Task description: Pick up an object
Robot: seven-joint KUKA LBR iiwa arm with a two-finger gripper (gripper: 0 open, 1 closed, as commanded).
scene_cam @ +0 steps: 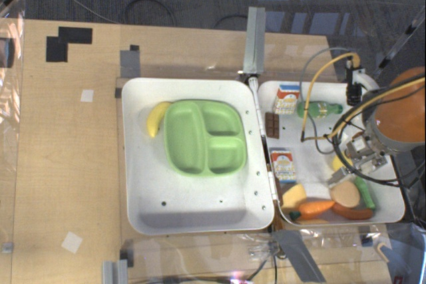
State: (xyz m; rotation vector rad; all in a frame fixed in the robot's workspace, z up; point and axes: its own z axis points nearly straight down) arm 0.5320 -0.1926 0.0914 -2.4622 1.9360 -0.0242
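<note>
The arm (399, 120) comes in from the right, orange band showing, cables looping off it, and its end effector (351, 166) hangs low over the right bin (313, 159), toward the near right part. From here I cannot tell how the end effector is set, and nothing shows gripped in it. Just beneath and beside it lies a round tan bun (345, 194), with a green vegetable (366, 192) next to it and a carrot (314, 208) and a yellow wedge (293, 195) along the near wall. Farther back sit two small cartons (287, 99), one near the far wall and one mid-bin, a dark chocolate bar (271, 124) and a green bottle (322, 109). Over in the left bin (193, 209), a green divided tray (203, 137) rests with a banana (156, 118) touching its left edge.
</note>
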